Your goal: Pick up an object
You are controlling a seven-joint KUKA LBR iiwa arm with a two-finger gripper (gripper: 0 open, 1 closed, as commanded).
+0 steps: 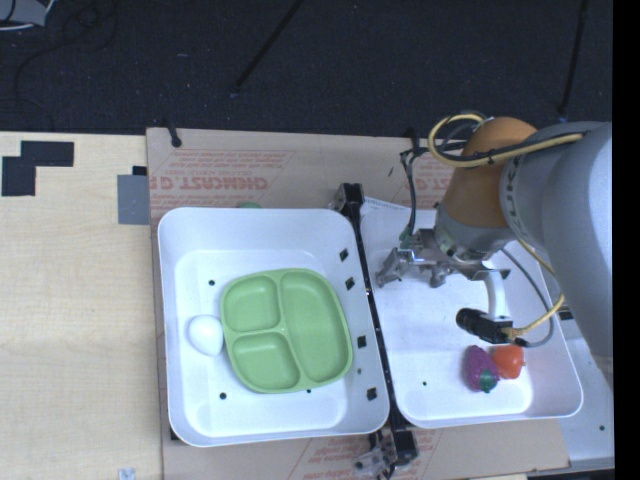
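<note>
My gripper [447, 271] hangs over the upper middle of the right bin [432, 404], below the orange wrist band. A purple object [478, 367] and an orange-red object [508, 361] lie touching each other in that bin's lower right, below and to the right of the gripper. The left bin [190, 253] holds a green three-compartment plate [285, 329]. A small white egg-shaped object [206, 334] rests against the plate's left edge. I see nothing held in the gripper.
The grey arm covers the right bin's upper right corner. A black divider [366, 308] runs between the two bins. Both bins sit on brown cardboard [250, 173], with the pale wooden bench [70, 298] to the left.
</note>
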